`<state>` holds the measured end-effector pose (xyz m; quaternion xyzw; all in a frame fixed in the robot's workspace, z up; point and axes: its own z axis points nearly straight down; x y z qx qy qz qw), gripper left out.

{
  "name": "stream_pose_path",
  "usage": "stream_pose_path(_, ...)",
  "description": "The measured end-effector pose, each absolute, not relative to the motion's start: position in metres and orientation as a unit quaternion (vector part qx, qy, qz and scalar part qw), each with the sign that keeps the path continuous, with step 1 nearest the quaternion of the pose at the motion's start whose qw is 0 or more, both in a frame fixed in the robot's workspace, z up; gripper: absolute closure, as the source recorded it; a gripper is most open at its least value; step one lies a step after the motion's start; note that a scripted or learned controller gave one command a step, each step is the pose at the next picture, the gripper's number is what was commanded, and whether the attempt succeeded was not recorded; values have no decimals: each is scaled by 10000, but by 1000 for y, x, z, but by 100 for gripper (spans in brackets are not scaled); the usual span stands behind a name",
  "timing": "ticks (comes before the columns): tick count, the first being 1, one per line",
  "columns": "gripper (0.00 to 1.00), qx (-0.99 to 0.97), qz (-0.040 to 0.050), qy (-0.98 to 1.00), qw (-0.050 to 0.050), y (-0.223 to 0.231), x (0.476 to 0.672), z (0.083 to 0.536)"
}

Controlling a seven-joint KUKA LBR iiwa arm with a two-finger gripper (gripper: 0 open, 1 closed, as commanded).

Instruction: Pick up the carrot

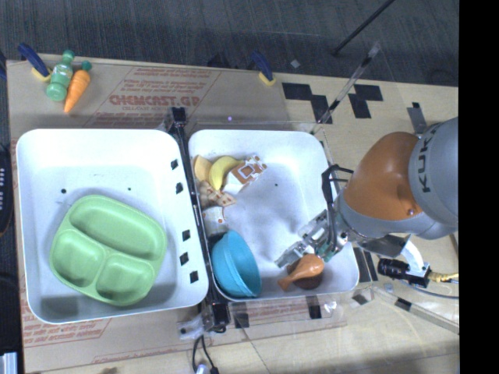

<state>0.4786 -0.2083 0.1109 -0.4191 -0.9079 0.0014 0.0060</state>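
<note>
A: Start at the arm. Where's the gripper (313, 246)?

B: Low in the right bin (257, 133), close to its near-right corner, with the wrist leaning in over the right wall. The view is too muddled there to say if it is clenched or released, so I cannot tell, and I see nothing clearly held in it.

A: And the carrot (304, 269)?

B: Just beside the tool on the side toward the bin's near edge, lying flat on the floor. Its fat end sits toward the right wall and its thin end points along the near wall toward the blue bowl (234, 265), which is a little way off.

A: How would it handle?

B: I'd judge it a light, stiff plastic toy. It is smooth and tapered, so it is likely to squirt out of a pinch made near the tip. Better to close across the thick part, square to its length.

A: Anything in the way?

B: The near wall and the corner leave little room on that side. The banana (218, 170) and the other toys lie well apart, along the bin's left wall
</note>
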Motion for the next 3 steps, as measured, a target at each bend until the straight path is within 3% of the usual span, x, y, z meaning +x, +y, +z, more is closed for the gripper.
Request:
stream_pose_path(1,0,-5032,0,-8642,32,-200,477,92)
stream_pose_path(2,100,-4989,4,-8667,40,-199,478,102)
stream_pose_path(3,0,-4988,5,-8667,41,-199,478,102)
